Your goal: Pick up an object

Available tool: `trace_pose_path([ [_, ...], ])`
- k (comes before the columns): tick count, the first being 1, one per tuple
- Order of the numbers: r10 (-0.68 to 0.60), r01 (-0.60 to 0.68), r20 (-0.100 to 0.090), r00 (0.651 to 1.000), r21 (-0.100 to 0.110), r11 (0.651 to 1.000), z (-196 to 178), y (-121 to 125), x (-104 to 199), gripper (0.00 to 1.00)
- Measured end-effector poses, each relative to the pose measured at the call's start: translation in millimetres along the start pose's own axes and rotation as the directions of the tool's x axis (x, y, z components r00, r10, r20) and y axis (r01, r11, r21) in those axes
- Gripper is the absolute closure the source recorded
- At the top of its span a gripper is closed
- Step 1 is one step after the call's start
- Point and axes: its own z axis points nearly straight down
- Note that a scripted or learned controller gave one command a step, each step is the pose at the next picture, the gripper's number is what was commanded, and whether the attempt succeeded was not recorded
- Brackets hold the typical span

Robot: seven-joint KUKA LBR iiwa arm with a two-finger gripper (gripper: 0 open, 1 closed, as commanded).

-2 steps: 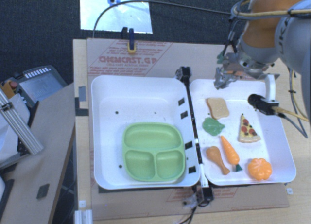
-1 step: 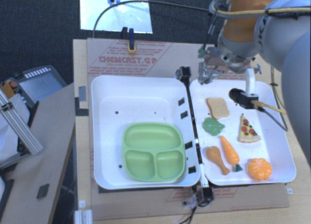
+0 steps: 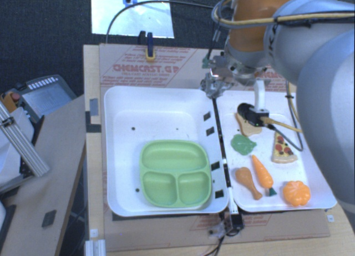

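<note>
floor: dark carpet (image 3: 44,21) | side table (image 3: 50,155): tan, left | reflective sheet (image 3: 130,5): top

Arm (image 3: 310,55) runs off the top and right edges, and its bulk covers the right bin's (image 3: 277,202) far right corner and most of its right wall. Gripper (image 3: 215,85) sits over the divider at the bins' far rim; can't make out the finger state, too small and cluttered. Tan flat piece (image 3: 247,126) is partly under a black part with a white post (image 3: 256,110); shape unclear. Print on the cardboard (image 3: 147,67) is too blurred to read in full. Grey device (image 3: 47,96) at left is cut by the frame edge.
</note>
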Motion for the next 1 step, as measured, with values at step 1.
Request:
trace_pose_path([
  [1,0.001,-0.001,0.000,1.000,-0.001,1.000,3.2,3.9,43.7,1.00],
])
